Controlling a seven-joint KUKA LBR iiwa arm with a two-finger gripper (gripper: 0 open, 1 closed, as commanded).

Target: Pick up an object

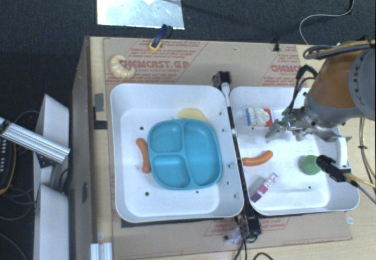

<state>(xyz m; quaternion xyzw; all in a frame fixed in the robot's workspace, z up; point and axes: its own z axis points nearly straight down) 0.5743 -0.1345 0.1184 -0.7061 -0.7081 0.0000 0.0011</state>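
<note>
Down front, the small purple packet point(264, 186) lies in the right bin point(294, 205), light, slick, best pinched across its narrow middle, while the gripper point(281, 127) hangs near the sausage point(257, 159), grip unreadable.

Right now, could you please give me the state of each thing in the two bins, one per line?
Blue divided plate: flat in the left bin, compartments bare.
Sausage: lying beside the plate's left edge.
Yellow piece: partly tucked behind the plate.
Second sausage: lying loose in the right bin.
Green ball: resting, free.
Small packet: lying flat.
White container: on its side.
</note>
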